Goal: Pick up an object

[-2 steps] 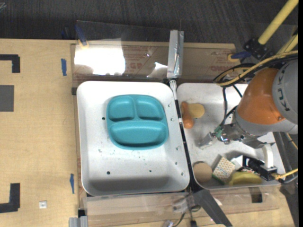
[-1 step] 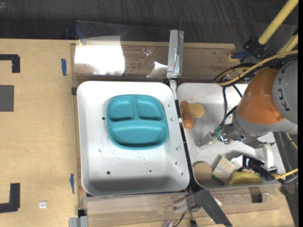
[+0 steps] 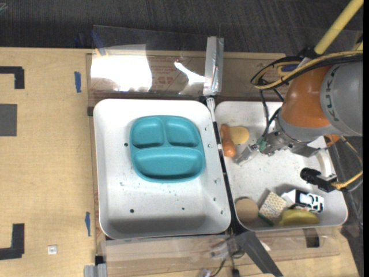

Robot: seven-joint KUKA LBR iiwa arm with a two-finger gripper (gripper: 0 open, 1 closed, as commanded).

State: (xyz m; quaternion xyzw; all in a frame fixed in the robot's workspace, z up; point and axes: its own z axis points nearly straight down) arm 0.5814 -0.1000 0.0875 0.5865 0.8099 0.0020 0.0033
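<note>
My gripper [image 3: 247, 154] hangs low over the right bin [image 3: 277, 166], in its left half, on the grey arm with the orange band [image 3: 305, 105]. Just to its left lie a tan rounded piece [image 3: 238, 135] and an orange piece [image 3: 229, 148] against the bin's left wall; the gripper tip is close beside them, and I cannot tell whether it touches them. Along the bin's front edge lie a brown ball [image 3: 247, 209], a speckled yellow block [image 3: 272, 206], a yellow banana-like piece [image 3: 298, 216] and a black and white toy [image 3: 309, 199].
The left bin [image 3: 109, 172] bears a teal divided plate [image 3: 167, 148]. A metal post [image 3: 213, 65] stands behind the wall between the bins. Cables [image 3: 277, 71] loop near the arm at the back right, and a black part [image 3: 314, 176] sticks out at the right bin's right side.
</note>
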